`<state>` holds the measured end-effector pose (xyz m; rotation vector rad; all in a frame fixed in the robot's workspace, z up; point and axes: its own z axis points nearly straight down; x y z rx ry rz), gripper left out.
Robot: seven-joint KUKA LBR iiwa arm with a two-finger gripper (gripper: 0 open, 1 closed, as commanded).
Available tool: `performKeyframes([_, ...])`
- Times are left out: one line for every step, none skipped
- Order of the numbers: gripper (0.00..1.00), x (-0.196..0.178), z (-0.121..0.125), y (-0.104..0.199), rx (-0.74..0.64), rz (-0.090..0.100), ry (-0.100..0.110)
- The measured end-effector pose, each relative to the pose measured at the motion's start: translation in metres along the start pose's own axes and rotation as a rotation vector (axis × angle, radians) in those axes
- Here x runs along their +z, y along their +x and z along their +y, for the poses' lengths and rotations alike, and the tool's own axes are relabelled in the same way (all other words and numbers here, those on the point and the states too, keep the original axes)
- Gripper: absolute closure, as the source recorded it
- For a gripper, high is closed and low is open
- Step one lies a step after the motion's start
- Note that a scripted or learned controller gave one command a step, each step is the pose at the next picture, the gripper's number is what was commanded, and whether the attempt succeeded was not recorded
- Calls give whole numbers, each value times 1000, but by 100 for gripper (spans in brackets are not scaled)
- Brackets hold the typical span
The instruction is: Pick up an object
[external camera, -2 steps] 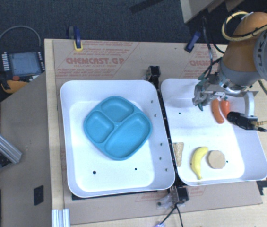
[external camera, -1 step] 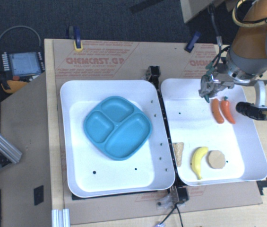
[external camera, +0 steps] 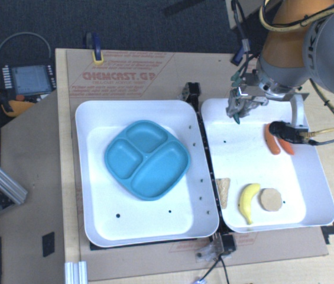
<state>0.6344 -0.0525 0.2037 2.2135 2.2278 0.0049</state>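
Note:
My gripper (external camera: 235,112) hangs over the far left corner of the right bin (external camera: 317,176), with nothing visibly in it. On that bin's floor lie a yellow banana (external camera: 247,201), a round tan disc (external camera: 270,199) just right of the banana, and a tan wedge (external camera: 223,191) against the left wall. An orange sausage-shaped piece (external camera: 272,141) lies to the right of the gripper and a little nearer, partly covered by the robot's own hardware. The banana and disc are far from the gripper, at the bin's near side.
The left bin (external camera: 93,158) holds a blue divided plate (external camera: 147,158) at its middle. A raised rim with a black clip (external camera: 191,91) separates the two bins. The grey arm with its orange band (external camera: 300,16) reaches in from the upper right.

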Motion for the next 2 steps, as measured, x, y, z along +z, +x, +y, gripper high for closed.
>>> performKeyframes([100,-15,12,51,0,0,-1])
performKeyframes([100,-10,17,112,0,0,0])
